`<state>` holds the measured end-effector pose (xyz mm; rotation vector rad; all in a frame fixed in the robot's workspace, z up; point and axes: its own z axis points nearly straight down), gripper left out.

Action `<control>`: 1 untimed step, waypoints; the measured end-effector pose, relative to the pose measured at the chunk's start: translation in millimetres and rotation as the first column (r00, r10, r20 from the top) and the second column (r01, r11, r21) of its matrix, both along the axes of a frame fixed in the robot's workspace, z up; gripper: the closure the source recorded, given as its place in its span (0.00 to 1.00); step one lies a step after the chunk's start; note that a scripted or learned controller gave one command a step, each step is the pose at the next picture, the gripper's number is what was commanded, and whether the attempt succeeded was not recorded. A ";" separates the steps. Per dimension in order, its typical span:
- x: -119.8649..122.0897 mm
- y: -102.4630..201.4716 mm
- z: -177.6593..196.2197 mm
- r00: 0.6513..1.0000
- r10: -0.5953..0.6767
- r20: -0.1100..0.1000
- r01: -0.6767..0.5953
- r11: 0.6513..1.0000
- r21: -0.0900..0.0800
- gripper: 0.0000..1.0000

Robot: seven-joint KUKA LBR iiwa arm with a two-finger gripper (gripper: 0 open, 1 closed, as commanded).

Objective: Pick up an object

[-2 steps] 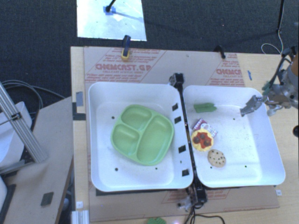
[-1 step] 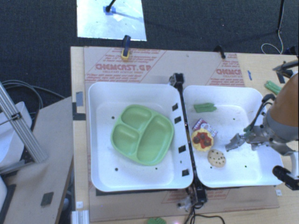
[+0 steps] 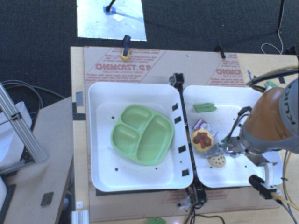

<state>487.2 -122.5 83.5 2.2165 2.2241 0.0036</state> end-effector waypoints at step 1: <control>-0.4 10.4 0.7 1.000 0.001 -0.002 -0.001 1.000 0.001 0.00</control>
